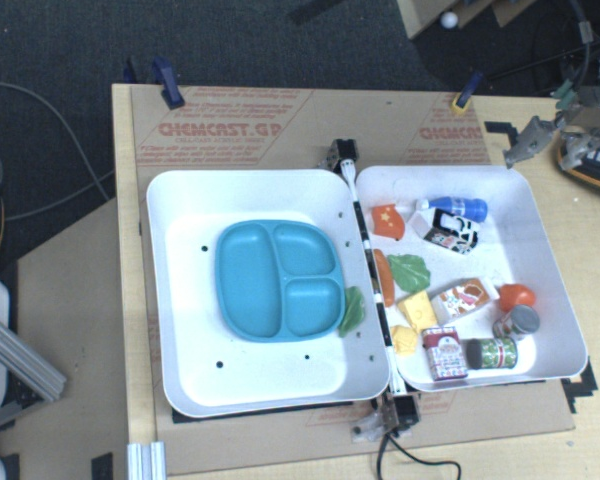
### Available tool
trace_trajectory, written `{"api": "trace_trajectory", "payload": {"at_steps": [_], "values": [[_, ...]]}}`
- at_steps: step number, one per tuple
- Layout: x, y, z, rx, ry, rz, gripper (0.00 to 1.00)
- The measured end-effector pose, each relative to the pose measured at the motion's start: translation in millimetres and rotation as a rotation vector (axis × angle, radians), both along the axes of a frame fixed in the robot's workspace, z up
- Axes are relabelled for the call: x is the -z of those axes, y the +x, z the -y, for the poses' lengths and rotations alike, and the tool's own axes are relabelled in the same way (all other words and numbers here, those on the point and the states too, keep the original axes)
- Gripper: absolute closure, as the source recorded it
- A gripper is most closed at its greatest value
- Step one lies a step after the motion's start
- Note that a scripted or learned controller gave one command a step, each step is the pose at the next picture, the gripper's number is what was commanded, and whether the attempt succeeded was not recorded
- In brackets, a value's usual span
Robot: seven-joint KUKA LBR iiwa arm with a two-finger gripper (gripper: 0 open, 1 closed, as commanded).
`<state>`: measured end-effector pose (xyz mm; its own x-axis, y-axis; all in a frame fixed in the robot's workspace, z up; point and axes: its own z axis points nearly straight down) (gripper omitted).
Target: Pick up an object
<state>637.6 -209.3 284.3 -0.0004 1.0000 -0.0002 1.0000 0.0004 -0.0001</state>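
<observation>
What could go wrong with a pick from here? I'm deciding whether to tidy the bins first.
The right bin is crowded: the green can, maroon carton and grey-capped item sit close together, so fingers may well bump a neighbour. The carrot lies against the dividing wall, leaving little finger room. The green piece leans on the blue tray, so it may slip.

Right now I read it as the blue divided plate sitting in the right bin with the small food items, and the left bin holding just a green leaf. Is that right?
Not quite. The camera view shows the blue divided plate in the left bin, with the green leaf at its edge. The small food items lie in the right bin, without the plate.
</observation>
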Motion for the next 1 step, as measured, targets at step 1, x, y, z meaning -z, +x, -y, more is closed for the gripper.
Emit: {"api": "trace_trajectory", "payload": {"at_steps": [1], "values": [[163.2, 28.7, -47.5, -0.001, 0.001, -0.001, 0.0]]}}
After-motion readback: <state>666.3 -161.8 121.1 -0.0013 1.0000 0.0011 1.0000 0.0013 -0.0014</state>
